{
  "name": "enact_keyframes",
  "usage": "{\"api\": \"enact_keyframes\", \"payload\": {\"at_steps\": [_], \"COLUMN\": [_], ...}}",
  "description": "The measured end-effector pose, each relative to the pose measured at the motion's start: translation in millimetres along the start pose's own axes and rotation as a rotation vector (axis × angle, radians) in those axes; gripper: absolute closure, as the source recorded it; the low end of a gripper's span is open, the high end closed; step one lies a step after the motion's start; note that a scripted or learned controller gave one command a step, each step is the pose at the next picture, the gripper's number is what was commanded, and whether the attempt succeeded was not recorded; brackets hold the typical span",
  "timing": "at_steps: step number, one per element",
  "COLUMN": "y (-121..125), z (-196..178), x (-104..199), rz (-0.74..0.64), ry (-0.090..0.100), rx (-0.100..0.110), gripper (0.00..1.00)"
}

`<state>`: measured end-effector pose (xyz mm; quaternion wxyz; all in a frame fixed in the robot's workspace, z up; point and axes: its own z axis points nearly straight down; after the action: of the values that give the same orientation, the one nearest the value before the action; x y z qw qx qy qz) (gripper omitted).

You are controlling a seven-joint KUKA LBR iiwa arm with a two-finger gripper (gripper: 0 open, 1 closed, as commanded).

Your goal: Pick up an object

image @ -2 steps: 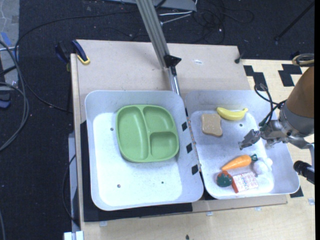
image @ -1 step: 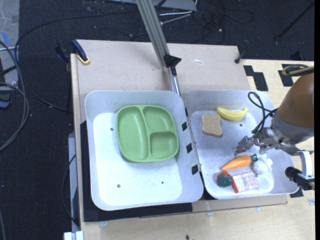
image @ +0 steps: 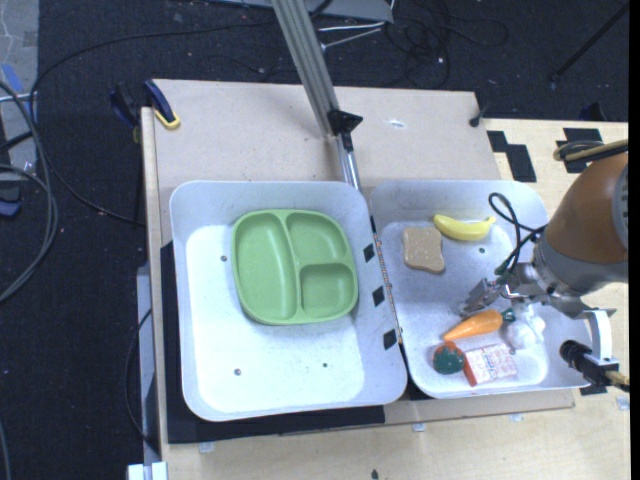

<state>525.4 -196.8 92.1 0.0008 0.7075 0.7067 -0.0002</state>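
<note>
In the right bin [image: 400, 203] lie a yellow banana [image: 463, 228], a slice of toast [image: 424, 250], an orange carrot [image: 473, 325], a small green and red piece [image: 448, 360] and a red and white box [image: 491, 365]. My gripper [image: 490, 296] reaches in from the right and sits low, just above the carrot's upper end. The fingers look dark and small against the bin floor. Nothing shows clearly between them.
The left bin [image: 210, 368] holds a green divided plate [image: 296, 266]. A metal pole [image: 310, 53] slants from the top down to the seam between the bins. The arm's orange band [image: 590, 218] hangs over the right bin's far edge.
</note>
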Motion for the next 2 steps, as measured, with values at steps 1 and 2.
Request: {"api": "enact_keyframes", "payload": {"at_steps": [1, 2], "y": [2, -5], "z": [-13, -64], "x": [-1, 6], "rz": [0.0, -0.003], "ry": [-0.003, 0.0], "rx": [-0.006, -0.004], "gripper": [1.0, 1.0]}}
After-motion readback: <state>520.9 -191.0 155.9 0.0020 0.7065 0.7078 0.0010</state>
